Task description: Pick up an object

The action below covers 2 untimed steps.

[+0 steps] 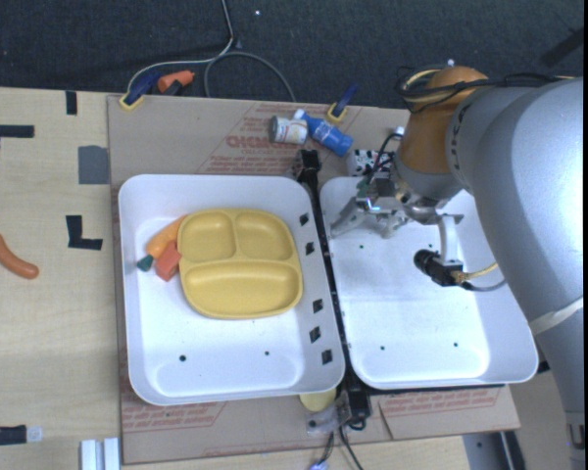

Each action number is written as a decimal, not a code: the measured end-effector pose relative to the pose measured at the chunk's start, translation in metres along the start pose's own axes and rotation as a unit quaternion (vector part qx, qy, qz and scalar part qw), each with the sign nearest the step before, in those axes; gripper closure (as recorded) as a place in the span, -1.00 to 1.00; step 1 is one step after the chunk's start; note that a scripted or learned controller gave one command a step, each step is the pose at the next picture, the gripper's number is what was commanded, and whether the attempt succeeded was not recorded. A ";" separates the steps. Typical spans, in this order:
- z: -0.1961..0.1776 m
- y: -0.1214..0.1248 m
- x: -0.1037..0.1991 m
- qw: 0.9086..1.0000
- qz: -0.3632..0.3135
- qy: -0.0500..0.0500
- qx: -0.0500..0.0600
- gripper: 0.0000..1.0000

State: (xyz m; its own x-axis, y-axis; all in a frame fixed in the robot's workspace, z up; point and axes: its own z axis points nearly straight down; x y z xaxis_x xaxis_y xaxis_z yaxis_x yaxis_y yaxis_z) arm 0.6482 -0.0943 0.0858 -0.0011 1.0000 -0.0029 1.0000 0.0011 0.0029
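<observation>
The end effector (384,209) is hovering at the right bin's (421,355) far-left corner; its opening cannot be told. Yellow plate (240,262) is lying centrally in the left bin (216,370); approaching should stay vertical.

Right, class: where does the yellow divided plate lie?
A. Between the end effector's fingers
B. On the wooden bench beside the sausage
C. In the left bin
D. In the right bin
C: the yellow divided plate rests on the floor of the left bin, beside a carrot.
</observation>
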 end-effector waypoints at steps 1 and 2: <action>0.001 0.020 -0.003 1.000 -0.001 0.000 0.004 -1.00; -0.016 -0.092 -0.018 1.000 0.003 0.001 0.005 -1.00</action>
State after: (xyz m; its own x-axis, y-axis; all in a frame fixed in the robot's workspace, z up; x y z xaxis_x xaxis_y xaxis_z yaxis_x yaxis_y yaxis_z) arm 0.5558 -0.1118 0.1017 0.0042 1.0000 0.0000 1.0000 -0.0042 -0.0079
